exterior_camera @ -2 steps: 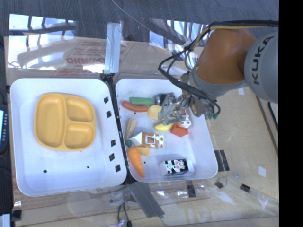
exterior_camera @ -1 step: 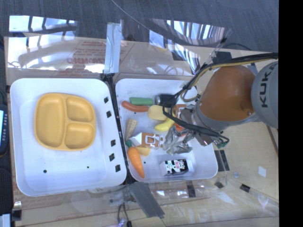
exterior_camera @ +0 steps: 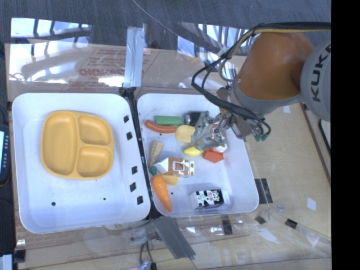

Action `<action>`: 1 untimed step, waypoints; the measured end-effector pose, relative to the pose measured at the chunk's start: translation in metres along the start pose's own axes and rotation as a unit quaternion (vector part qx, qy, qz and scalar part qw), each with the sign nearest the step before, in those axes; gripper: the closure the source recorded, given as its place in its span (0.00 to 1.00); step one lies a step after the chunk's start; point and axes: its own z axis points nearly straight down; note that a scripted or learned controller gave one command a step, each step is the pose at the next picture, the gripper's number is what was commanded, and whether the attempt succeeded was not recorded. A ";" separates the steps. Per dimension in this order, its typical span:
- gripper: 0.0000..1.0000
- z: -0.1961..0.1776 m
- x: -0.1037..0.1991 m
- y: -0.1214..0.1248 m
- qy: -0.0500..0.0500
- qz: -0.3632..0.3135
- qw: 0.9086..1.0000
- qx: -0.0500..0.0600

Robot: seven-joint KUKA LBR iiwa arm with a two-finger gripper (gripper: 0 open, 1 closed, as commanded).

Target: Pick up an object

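Gripper is seen right of centre, low in the right bin, beside a yellow toy; its grasp cannot be told.

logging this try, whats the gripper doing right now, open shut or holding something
gripper: low in the right bin, among the toy food beside a yellow piece; cannot be told whether it is open, shut or holding anything.
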 end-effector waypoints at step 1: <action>1.00 0.082 0.056 0.011 0.004 -0.091 0.996 -0.003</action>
